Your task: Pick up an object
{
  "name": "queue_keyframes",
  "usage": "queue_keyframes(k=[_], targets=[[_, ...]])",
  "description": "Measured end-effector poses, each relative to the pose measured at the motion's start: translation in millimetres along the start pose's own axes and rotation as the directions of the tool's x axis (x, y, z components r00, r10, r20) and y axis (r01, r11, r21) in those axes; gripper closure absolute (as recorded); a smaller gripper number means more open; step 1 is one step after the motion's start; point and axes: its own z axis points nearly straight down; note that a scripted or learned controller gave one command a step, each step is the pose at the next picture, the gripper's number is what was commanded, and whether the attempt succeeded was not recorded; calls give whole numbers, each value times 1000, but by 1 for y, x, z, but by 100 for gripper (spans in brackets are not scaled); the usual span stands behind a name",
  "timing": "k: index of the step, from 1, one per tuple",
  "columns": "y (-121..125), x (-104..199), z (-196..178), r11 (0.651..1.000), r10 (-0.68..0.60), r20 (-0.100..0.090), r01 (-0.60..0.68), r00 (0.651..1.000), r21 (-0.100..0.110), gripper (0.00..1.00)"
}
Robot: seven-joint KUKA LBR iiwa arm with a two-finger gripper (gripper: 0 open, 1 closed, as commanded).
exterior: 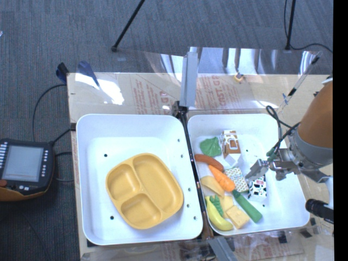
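1. The bench carried two shallow white bins side by side. The left bin held a yellow divided plate with three compartments, lying flat near the bin's middle.
2. The right bin held a heap of toy food along its left half: a green leaf piece and a small printed carton toward the far side, a sausage just below them, and a carrot lying slantwise beside the sausage.
3. Nearer the front lay a pale wedge, a banana against the left wall, a tan cracker-like square and a green cucumber-like stick. A checkered block sat just right of the carrot.
4. A black-and-white cow-patterned carton stood at the right edge of the heap.
5. The arm reached in from the right, its orange band at the picture's edge. The hand sat low over the right bin, just above the cow-patterned carton and beside the checkered block.
6. One dark finger slanted down toward the carton. I could not tell whether the hand was wide or narrow, and nothing was visibly between its fingers.
7. A teach pendant lay on the floor left of the bench.
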Motion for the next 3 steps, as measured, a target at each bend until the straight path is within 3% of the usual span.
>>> queue_keyframes(k=[1, 2, 3], targets=[[43, -63, 124, 985, 170, -1, -170, 985, -6, 0], [42, -63, 119, 985, 173, -3, -173, 985, 2, 100], [45, 33, 14, 991, 135, -2, -135, 991, -10, 100]])
